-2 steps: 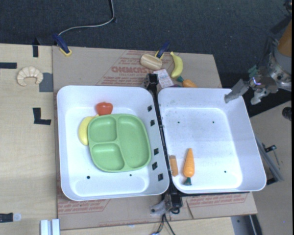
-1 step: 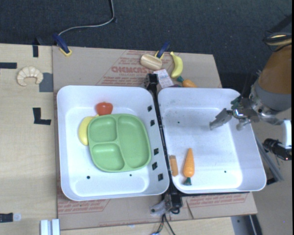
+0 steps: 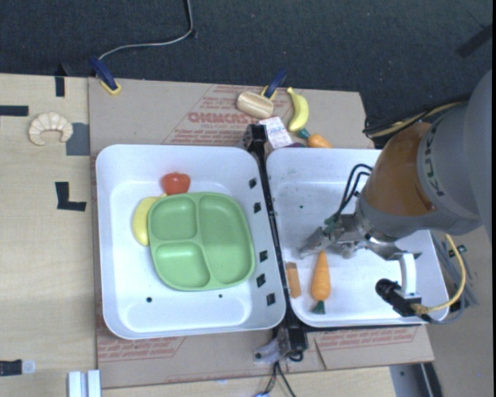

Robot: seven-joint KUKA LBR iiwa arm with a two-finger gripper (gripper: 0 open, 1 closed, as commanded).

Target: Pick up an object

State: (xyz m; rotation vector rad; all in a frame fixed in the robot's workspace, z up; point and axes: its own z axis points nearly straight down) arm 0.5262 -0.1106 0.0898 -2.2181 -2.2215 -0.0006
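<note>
Though the arm crowds the right bin (image 3: 413, 300), the carrot (image 3: 320, 277) lies in plain sight on its floor, near the front wall, leafy end pointing toward the front rim and thick end toward the gripper (image 3: 335, 236). The gripper hangs just above that thick end, very near it, but whether it touches I cannot tell. From where I stand I also cannot tell how the claw is set; the metal ends blur together against the white. Nothing sits between them that I can make out.

The carrot looks like a toy: probably light, stiff plastic, smooth and a bit slippery, and not something that would break. Its taper matters. A pinch near the narrow end would likely squirt it out, so the fat upper half, taken across its width, seems the better hold. A small orange stick (image 3: 293, 280) lies just beside it to the left, close enough to get nudged. In the left bin (image 3: 116, 222) rest a green divided plate (image 3: 202, 240), a tomato (image 3: 175, 183) and a yellow piece (image 3: 140, 220).
</note>
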